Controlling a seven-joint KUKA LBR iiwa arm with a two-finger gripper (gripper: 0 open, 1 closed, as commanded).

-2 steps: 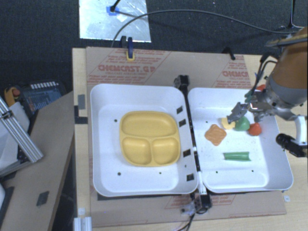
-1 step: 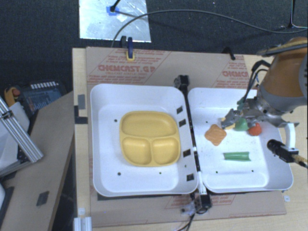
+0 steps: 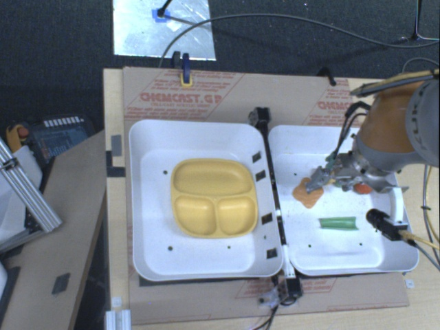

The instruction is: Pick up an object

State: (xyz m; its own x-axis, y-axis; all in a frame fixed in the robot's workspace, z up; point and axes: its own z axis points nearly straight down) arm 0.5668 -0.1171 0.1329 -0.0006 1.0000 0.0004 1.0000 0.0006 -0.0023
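A: Where's the arm [image 3: 402,126] rn?

B: Right side of the frame, grey w/ the orange band, reaching left and down into the right bin [image 3: 344,256]. Gripper [image 3: 317,182] sits low over the upper-left part of that bin.

A: Open or closed?

B: Can't tell. Tip's small and metal-grey, too blurry to read.

A: What's under it?

B: An orange piece [image 3: 306,195], flat-ish, rounded blob. Gripper tip is right at its top edge, looks like touching, but I can't see the piece between anything, so not calling it held. It looks to lie on the bin floor.

A: Anything else in that bin?

B: A green strip [image 3: 338,222], long and thin, lying flat, lower right of the orange piece, apart from it. Also a small red thing [image 3: 361,188] just right of the gripper, partly hidden by the wrist, can't say what it is.

A: Left bin?

B: Left bin [image 3: 155,184] has a yellow divided tray [image 3: 213,198] in the middle: one wide compartment at the top, two smaller at the bottom.

A: Bench?

B: Both bins sit side by side on a cardboard sheet [image 3: 206,95] w/ red lettering. A blue-yellow clamp [image 3: 185,71] is at its top edge. A foil-like square [image 3: 163,19] lies on the dark floor, upper left. Black cables run across the top.
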